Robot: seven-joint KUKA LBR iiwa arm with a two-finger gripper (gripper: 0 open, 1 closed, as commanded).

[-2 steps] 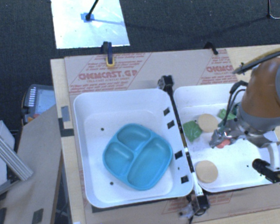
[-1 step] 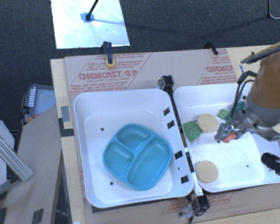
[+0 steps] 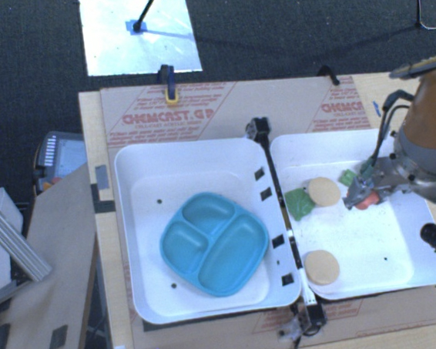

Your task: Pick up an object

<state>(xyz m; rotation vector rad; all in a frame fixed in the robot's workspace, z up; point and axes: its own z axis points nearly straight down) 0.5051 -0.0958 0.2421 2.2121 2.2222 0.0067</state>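
A small red-orange object lies in the right bin, toward the right of the frame at about mid-height, and the tool sits right on top of its left end. The thing is touching the tool, but from where I stand I cannot tell whether the tool is spread or pinched on it, since the grey wrist hides the tips. Just left of it, near the upper middle of that bin, a round tan disc rests beside a crumpled dark green piece, the two touching at their edges. A small light green bit peeks out just above the tool. A second tan disc lies well apart, low in the bin close to the divider. The arm comes in from the right edge, orange band above the grey wrist. In the left bin a blue compartment plate sits tilted toward the lower centre. Both bins rest on brown printed cardboard covering the bench.
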